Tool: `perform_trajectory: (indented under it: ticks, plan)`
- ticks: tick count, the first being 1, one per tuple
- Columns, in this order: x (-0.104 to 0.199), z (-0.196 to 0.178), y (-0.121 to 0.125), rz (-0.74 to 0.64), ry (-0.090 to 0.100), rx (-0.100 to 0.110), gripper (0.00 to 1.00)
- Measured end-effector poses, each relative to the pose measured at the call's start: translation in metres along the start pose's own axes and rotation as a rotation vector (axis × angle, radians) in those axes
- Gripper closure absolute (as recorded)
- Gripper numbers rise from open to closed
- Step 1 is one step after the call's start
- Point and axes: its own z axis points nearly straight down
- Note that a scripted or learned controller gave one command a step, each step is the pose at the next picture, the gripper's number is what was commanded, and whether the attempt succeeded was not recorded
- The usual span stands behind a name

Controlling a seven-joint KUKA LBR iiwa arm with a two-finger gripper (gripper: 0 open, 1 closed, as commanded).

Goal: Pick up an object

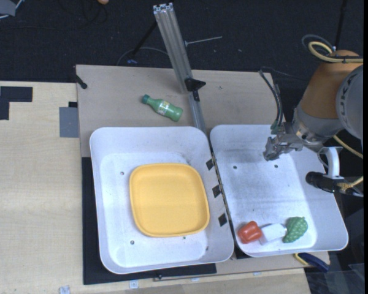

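The two-finger gripper (273,150) hangs over the upper part of the right-hand shallow white bin (257,188), right of the frame's centre, at the end of the grey arm with the orange band (331,94). Its tip is small and dark against the bin floor; how far apart it stands cannot be told from this view, and nothing is seen held in it.

The candidate objects lie together in the lower right of the frame, along the near wall of the same bin: a small red rounded item (250,231), a small white block (273,233) touching it, and a green bumpy item (295,228) just beside the block. All three are well apart from the gripper.

The left-hand white bin (104,164) holds a yellow square plastic plate (169,199). A green plastic bottle (163,108) lies on its side on the bench above that bin.

Step in hand, as judged: approach, with no grasp made yet. The next move calls for travel toward the lower right cluster, then a descent on one item. Because the pieces touch, the outer red or green item likely offers the cleaner approach.
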Motion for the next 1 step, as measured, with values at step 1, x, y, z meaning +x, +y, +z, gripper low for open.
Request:
perform_trajectory:
  ticks: [1]
  plan:
    - [-0.0054, -0.0429, 0.0004, 0.001, 0.0, 0.0, 1.0]
